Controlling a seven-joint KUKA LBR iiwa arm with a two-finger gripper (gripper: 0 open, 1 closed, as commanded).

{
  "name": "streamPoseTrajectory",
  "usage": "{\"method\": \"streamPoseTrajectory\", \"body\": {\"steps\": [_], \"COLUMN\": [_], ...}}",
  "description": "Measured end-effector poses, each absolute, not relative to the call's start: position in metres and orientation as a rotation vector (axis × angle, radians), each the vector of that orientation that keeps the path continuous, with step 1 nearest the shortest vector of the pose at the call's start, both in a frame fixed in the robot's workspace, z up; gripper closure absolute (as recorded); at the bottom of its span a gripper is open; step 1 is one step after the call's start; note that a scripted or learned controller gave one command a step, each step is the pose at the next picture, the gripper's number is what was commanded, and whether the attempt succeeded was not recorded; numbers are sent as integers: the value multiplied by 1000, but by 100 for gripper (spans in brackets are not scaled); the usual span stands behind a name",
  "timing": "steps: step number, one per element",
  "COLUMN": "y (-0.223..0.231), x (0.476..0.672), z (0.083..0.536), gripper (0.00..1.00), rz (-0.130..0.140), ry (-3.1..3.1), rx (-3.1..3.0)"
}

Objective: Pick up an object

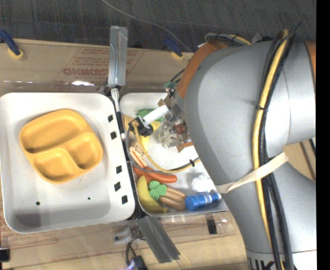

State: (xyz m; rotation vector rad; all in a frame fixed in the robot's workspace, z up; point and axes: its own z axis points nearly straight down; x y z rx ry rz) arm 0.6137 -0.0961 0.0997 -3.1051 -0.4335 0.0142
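Note:
The right bin (pixel 132 101) holds a heap of toy food: a red-orange chili or sausage (pixel 155 176), a yellow piece with a green top (pixel 154 194), a tan hot-dog bun shape (pixel 174 198), a blue bottle (pixel 203 201) and a green piece (pixel 144 114). My gripper (pixel 173 129) hangs low over the upper middle of this bin, among the objects. The bulky grey arm (pixel 249 128) covers the bin's right half. Nothing can be made out between the fingers.
The left bin (pixel 7 151) carries a yellow divided tray (pixel 61 144). A metal divider post (pixel 117 55) stands between the bins at the back. A yellow cable (pixel 156 162) loops across the right bin's contents. Cardboard lines the bench under both bins.

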Motion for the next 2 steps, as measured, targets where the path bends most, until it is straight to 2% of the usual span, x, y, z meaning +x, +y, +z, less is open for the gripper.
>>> {"method": "streamPoseTrajectory", "body": {"steps": [1,2], "y": [-82,-82], "x": [626,625], "z": [310,306], "gripper": [100,0], "rz": [-8,4], "ry": [-325,-325], "rx": [-3125,-3124]}}
